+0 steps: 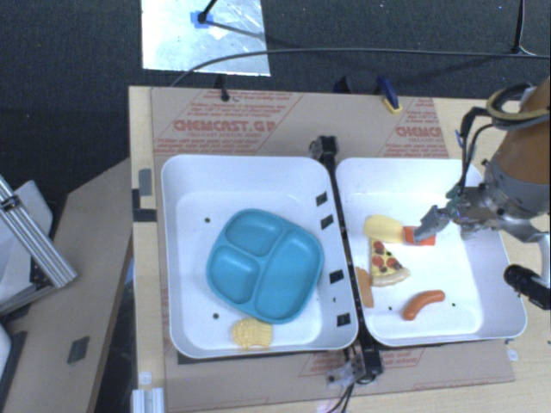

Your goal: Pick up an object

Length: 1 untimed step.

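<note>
My gripper (428,227) reaches into the right bin (491,317) from the right, slanting down to the left. Its tip is right at a small orange-red block (421,240), which pokes out just below and left of it. I cannot tell whether the block is gripped. Close to the left lies a yellow piece (383,227), with a pizza slice (386,263) below it. An orange sausage (424,304) rests nearer the bin's front. A thin orange stick (365,286) lies along the bin's left wall.
The left bin (185,231) holds a blue divided plate (265,265) and a yellow corn piece (251,333) at its front. A black divider (337,231) separates the bins. The arm's grey and orange body (521,175) hangs over the right bin's right edge.
</note>
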Available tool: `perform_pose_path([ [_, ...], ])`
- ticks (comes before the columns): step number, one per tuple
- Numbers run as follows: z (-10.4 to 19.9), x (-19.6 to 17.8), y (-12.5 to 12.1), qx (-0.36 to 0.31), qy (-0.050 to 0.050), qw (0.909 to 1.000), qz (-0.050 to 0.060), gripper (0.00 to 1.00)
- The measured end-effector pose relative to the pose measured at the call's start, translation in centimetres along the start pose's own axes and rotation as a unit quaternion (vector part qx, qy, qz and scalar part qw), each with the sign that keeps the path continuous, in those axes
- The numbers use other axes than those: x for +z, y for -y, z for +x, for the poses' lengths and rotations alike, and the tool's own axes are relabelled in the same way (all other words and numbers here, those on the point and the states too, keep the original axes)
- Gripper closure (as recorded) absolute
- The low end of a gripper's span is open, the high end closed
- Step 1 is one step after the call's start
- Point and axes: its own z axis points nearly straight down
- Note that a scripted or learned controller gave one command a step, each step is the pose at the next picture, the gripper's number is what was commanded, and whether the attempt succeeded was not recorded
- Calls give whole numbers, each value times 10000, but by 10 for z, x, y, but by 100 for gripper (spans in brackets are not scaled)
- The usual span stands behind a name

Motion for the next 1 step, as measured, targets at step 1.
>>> perform_pose_path([
  [1, 0, -5, -2, -13, 8, 10000, -53, 0],
])
